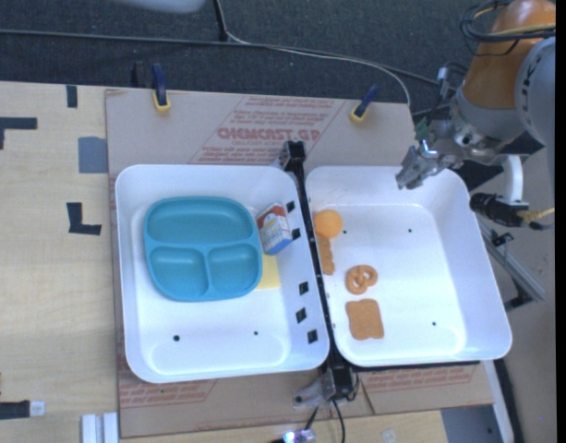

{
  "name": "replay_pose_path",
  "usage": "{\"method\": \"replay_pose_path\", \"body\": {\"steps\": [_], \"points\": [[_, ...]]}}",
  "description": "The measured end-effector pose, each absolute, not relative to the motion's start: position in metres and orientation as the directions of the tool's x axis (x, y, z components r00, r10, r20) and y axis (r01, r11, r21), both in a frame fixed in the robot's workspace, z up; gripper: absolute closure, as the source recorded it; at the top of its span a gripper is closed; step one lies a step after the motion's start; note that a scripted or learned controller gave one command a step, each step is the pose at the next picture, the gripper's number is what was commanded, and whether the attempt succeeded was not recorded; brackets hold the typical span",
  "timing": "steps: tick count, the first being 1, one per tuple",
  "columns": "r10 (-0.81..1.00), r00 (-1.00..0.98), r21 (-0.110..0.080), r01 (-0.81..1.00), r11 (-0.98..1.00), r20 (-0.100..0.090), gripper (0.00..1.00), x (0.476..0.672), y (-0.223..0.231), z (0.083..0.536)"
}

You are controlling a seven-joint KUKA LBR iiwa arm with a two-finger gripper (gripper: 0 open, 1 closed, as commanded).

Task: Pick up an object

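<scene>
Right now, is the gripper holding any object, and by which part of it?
Nothing is seen in the gripper. It hovers at the right bin's far rim, apart from the orange ball, pretzel and toast.

1. Both white bins (pixel 403 353) look like smooth, faintly glossy plastic.
2. The blue divided plate (pixel 202 247) looks like matt plastic.
3. The printed sheet (pixel 255 132) under the bins looks like matt brown cardboard.
</scene>
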State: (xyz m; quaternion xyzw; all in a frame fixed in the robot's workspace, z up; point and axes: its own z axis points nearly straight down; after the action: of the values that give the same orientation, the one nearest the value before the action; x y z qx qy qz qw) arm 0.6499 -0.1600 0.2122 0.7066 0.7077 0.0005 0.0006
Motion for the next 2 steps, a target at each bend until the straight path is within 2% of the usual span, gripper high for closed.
{"method": "replay_pose_path", "body": {"steps": [2], "points": [[1.0, -0.005, -0.003, 1.0, 0.005, 0.001, 1.0, 0.598, -0.061, 0.212]]}}
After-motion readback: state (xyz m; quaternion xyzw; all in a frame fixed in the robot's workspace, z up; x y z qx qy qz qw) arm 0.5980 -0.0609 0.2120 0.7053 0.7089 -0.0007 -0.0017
